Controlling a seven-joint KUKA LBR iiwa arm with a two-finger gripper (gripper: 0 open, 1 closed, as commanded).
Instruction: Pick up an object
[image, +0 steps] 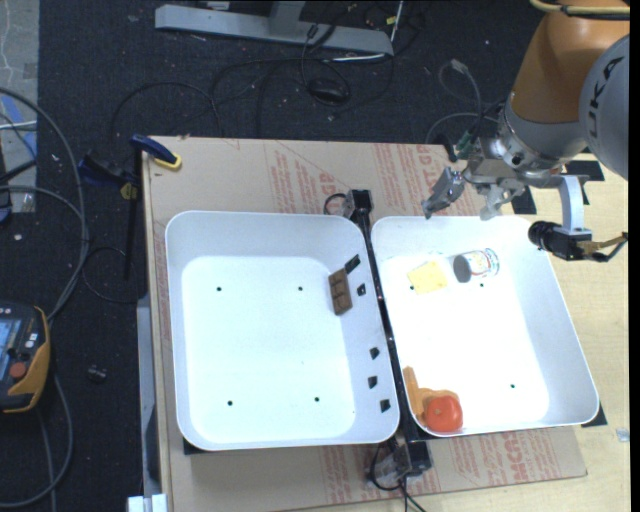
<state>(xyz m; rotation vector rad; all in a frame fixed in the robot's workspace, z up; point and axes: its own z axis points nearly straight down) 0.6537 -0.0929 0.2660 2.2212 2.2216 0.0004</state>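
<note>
My gripper (468, 200) hangs over the far rim of the right bin (560, 330), open, with nothing between its two fingers. Below it in that bin lie a small clear jar with a grey lid (474, 265) on its side and a yellow flat piece (428, 276) just left of the jar. A red tomato-like object (442, 412) sits in the bin's near left corner, touching an orange stick (412, 386). A brown block (341, 291) rests against the right wall of the left bin (260, 340).
The divider between the bins carries small black clips (374, 352). A black fixture (360, 203) stands at the far end of the divider. Cables and a blue-yellow clamp (155, 152) lie beyond the bench's far left corner.
</note>
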